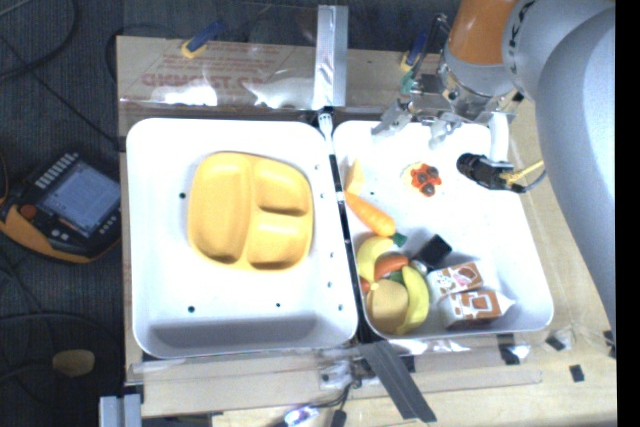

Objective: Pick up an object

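Two bins, one yellow tray

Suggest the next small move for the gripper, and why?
Probably lower the gripper toward the small orange and black object. It sits just below the gripper in the view, alone on bare floor of the right bin. The carrot and the other items are crowded along the bin's left and lower sides.

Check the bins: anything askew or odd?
Somewhat. In the right bin the toy food is heaped in the near-left corner: carrot, banana and small carton crowd together. The yellow divided plate sits slightly rotated in the left bin. Nothing looks spilled or damaged.
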`<action>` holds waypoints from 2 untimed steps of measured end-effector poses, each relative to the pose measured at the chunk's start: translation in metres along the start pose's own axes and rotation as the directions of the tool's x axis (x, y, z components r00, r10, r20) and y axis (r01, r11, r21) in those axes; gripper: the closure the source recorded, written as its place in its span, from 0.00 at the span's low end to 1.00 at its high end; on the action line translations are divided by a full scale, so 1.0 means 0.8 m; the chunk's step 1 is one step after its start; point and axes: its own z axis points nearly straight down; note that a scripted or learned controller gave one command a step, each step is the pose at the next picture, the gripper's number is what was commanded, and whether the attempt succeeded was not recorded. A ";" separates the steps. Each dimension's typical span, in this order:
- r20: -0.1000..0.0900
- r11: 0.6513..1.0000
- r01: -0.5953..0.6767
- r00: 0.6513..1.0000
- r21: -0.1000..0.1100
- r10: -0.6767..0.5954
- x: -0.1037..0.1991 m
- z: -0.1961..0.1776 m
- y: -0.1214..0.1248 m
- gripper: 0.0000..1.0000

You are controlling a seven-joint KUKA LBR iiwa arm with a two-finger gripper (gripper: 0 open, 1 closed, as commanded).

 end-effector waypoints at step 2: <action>0.001 0.991 -0.130 0.991 -0.023 0.130 -0.018 0.116 -0.213 0.00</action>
